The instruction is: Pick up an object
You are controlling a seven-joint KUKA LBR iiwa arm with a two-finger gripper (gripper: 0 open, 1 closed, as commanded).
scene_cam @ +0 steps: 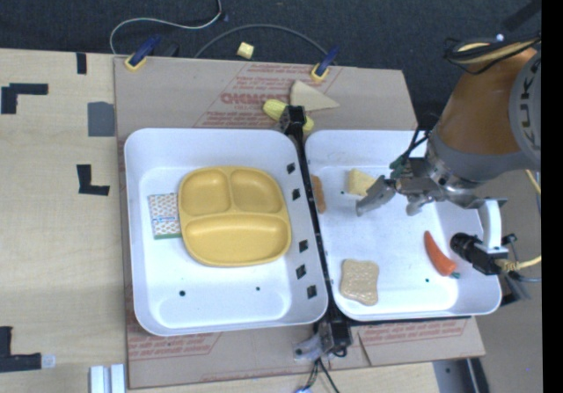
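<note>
From the camera above, the counter (53, 207) carried a cardboard sheet (229, 92) printed with red lettering too faint and upside down to read. Two white bins sat on it side by side. The left bin (145, 294) held a yellow divided plate (235, 214), with a small patterned sponge (164, 214) touching its left edge.

In the right bin (387, 299) lay a pale yellow wedge (358, 181) near the far side, a tan bread-like slice (360, 281) near the front wall, and an orange carrot-shaped piece (440, 253) toward the right.

The arm (484, 110) reached in from the right; black letters, apparently "KU", showed on its grey casing. The gripper (393, 193) hung over the right bin just right of the pale yellow wedge, its jaws spread apart and grasping nothing.

Another pale wedge (314, 97) lay on the cardboard beyond the bins.
</note>
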